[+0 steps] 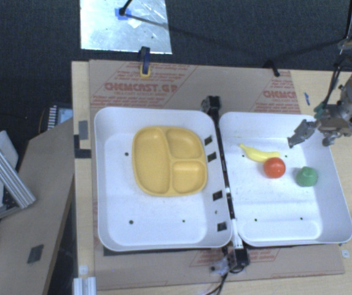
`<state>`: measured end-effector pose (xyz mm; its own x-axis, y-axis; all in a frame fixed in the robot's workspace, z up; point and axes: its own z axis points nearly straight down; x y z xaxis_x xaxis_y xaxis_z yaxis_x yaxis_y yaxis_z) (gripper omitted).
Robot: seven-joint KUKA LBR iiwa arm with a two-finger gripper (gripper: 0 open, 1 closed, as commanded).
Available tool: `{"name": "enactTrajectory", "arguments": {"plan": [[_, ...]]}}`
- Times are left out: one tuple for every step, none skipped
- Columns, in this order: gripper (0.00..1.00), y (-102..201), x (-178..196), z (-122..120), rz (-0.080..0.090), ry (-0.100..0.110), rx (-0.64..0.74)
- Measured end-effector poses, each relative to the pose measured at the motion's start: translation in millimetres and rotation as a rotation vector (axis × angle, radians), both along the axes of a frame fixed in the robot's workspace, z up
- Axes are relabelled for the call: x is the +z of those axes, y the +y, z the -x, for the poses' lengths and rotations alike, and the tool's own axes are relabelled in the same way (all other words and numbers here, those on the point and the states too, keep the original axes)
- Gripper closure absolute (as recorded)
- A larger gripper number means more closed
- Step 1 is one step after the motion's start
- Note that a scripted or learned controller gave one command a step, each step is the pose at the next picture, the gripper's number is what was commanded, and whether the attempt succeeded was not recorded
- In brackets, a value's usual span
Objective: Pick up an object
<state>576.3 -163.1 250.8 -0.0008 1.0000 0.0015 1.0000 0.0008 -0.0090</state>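
Note:
In the right bin (286, 226) lie three small objects: a yellow banana (257, 154), a red-orange ball (274, 168) touching its right end, and a green round piece (306, 176) a little further right. My gripper (312, 136) hangs over the bin's far right part, above and behind the green piece. Its two fingers stand apart, open, with nothing between them. It touches none of the objects.
The left bin (120, 226) holds a yellow divided plate (168, 160). A black hinge strip (222, 177) runs between the bins. Bare white floor lies along the front half of the right bin. A foil sheet (125, 17) lies beyond the bench.

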Motion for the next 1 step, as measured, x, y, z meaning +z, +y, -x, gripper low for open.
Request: {"name": "enactTrajectory", "arguments": {"plan": [[0.00,0.3,5.6,-2.2,0.002,-0.010,0.002]]}}
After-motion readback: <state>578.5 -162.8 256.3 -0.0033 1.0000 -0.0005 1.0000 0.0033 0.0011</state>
